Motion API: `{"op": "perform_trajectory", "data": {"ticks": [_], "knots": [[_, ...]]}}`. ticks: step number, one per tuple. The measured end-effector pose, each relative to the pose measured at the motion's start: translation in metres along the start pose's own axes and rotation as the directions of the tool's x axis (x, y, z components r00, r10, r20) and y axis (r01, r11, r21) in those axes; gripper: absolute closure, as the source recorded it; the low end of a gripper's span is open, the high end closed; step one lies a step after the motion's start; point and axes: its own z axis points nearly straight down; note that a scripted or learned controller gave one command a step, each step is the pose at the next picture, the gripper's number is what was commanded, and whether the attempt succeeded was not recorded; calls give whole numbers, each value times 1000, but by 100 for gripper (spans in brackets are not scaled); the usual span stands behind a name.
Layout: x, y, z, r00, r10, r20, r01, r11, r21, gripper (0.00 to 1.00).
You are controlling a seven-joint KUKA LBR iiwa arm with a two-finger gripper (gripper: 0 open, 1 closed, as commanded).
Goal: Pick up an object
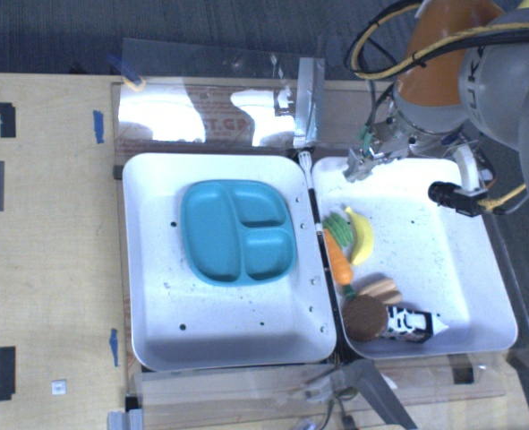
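The right bin (pixel 461 267) holds a yellow banana (pixel 362 237), an orange carrot (pixel 338 260) with a green piece (pixel 338 227) beside it, a brown round object (pixel 364 316) with a tan piece (pixel 378 288) above it, and a black-and-white object (pixel 413 322). They lie clustered along the bin's left wall and near corner. My gripper (pixel 361 165) hangs over the bin's far left corner, above and apart from the banana. Nothing shows in it.
The left bin (pixel 157 312) carries a blue divided plate (pixel 239 231) at its middle. A metal divider post (pixel 307 106) and a clear panel stand behind the bins. The grey arm with cables (pixel 479 70) fills the upper right.
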Motion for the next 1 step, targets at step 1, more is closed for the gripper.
{"op": "perform_trajectory", "data": {"ticks": [1], "knots": [[-4,-5,7,1000,7,-1,-7,1000,13,0]]}}
